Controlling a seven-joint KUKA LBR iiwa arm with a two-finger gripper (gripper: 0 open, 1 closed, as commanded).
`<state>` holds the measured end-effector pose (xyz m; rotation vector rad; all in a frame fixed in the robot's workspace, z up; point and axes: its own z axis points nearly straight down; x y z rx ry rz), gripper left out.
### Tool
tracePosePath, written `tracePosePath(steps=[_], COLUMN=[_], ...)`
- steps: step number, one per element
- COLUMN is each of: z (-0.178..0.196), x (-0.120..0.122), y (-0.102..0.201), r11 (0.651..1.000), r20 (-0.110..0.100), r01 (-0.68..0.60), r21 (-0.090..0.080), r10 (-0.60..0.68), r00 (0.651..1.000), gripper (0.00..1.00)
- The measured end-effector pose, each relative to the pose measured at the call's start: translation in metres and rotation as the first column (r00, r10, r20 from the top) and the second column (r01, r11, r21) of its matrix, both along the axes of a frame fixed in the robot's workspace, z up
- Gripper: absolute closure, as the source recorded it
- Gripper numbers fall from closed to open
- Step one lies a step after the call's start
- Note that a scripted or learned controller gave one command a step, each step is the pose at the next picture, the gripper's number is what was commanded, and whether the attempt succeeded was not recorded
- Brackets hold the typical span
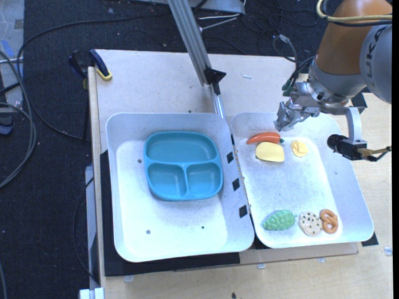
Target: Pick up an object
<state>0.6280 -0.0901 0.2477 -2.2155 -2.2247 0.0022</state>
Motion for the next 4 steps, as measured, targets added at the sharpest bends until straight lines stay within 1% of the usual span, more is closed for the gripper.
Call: tracePosePath(steps=[1, 2, 4], z=[0.006, -0.011, -0.001], x=[-0.027, -0.056, -0.115], y=[0.039, 0.08, 0.166], r11=[1.0, 1.0, 1.0], r20=[0.001, -0.001, -0.001], r01=[0.0, 0.0, -0.003], r21=[0.0, 0.0, 0.001], r10=[0.0, 0.0, 0.003], r00=[1.0, 1.0, 1.0], gripper=[1.0, 1.0, 1.0])
